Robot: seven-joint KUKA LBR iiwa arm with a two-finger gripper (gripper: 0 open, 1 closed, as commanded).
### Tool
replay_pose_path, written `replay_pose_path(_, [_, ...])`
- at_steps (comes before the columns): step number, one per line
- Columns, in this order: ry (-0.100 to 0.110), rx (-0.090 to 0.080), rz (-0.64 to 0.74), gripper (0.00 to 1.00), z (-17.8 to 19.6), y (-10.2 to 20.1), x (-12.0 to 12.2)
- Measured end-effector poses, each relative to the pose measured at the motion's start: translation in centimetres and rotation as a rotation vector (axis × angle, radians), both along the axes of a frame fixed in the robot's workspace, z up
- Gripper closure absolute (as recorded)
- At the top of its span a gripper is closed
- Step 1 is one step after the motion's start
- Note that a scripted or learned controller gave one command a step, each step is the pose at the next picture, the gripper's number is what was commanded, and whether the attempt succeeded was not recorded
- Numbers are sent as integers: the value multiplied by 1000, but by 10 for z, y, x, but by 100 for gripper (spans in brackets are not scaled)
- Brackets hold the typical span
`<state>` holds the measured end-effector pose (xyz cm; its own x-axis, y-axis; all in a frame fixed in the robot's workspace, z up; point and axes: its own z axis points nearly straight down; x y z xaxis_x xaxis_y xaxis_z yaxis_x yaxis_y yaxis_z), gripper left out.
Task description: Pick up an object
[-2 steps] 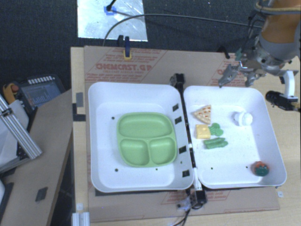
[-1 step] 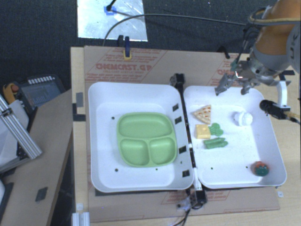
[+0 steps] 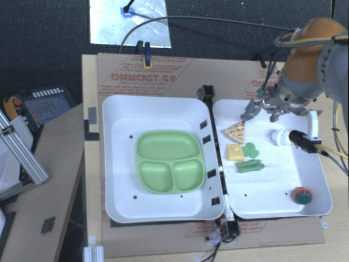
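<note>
While the gripper [image 3: 264, 109] hangs with metal fingers spread and holding nothing, a flat, speckled pizza wedge [image 3: 235, 131] lies just below-left of them, a smooth white cup [image 3: 278, 137] below-right.

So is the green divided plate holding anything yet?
Empty. All three compartments of the green plate show bare green; the toy foods lie in the right bin.

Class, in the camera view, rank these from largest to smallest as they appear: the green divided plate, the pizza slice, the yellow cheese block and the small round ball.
1. green divided plate, by far the largest.
2. pizza slice.
3. yellow cheese block, close to the pizza slice, so that order is unsure.
4. small round ball.
</note>
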<state>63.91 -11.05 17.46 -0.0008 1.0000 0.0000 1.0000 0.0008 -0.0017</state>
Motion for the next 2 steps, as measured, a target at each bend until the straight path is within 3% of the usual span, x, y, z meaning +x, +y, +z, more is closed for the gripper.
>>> replay_pose_path(1, [0,0,0,0,-42,1,2])
replay_pose_path(2, [-6,-1,0,100,-28,1,3])
